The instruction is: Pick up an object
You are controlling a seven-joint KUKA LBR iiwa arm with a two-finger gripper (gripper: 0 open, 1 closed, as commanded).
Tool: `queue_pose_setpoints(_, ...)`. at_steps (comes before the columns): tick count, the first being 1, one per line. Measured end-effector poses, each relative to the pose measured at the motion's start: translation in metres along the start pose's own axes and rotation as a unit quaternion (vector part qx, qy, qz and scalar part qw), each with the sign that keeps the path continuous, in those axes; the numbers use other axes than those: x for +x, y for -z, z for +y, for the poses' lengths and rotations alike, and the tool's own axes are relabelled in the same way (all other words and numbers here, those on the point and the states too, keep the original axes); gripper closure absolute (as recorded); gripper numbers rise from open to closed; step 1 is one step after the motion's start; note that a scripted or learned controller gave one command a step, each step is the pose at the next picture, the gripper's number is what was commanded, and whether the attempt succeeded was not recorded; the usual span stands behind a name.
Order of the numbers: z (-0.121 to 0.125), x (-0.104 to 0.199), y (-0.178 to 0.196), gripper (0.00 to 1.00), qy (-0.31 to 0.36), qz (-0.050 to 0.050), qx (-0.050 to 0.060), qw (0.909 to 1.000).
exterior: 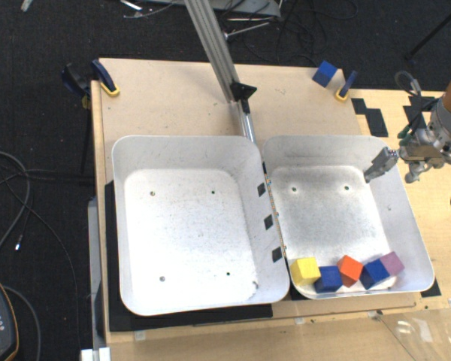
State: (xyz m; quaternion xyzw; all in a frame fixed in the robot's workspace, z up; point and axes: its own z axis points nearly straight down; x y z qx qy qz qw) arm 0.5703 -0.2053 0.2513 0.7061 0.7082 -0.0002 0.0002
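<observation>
On the wooden desk, the right bin holds blocks clustered at its near wall, well below the end effector, which grasps nothing, fingers seemingly spread. Such crowding risks a fumbled, glancing grasp.
</observation>
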Motion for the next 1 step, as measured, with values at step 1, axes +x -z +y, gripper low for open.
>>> queue_pose_setpoints(1, -0.0113, 0.0685, -0.1423, 0.0, 0.001, 0.002, 0.004, 1.0)
